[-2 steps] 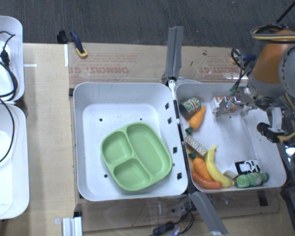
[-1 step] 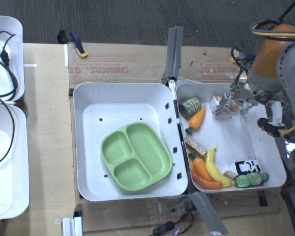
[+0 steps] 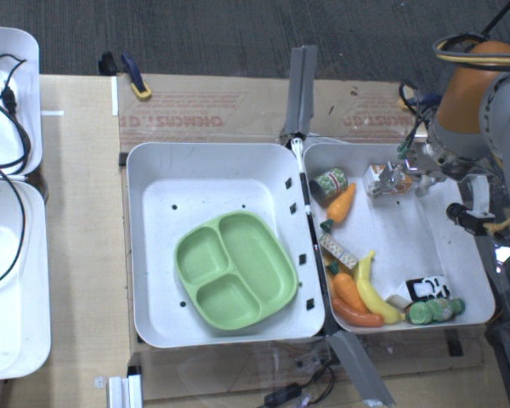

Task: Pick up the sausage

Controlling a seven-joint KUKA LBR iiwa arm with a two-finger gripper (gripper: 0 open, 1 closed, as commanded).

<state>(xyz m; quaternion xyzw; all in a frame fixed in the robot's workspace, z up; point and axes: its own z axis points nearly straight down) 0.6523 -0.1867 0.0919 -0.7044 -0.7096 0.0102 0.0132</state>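
Observation:
The sausage [image 3: 354, 315], reddish-orange and slightly curved, lies along the front edge of the right bin [image 3: 459, 253], just below a carrot [image 3: 348, 288] and beside a banana [image 3: 371, 290]. My gripper [image 3: 386, 179] hangs low over the back of the right bin, far from the sausage and a little to the right of a green can [image 3: 330, 181]. The arm, with its orange band [image 3: 480, 83], reaches in from the right.
A second carrot [image 3: 342, 202] lies under the green can. A wafer bar [image 3: 337, 251], a black-and-white packet [image 3: 427, 288] and green vegetables [image 3: 433, 310] share the right bin. The left bin [image 3: 153, 228] holds a green divided plate [image 3: 235, 270].

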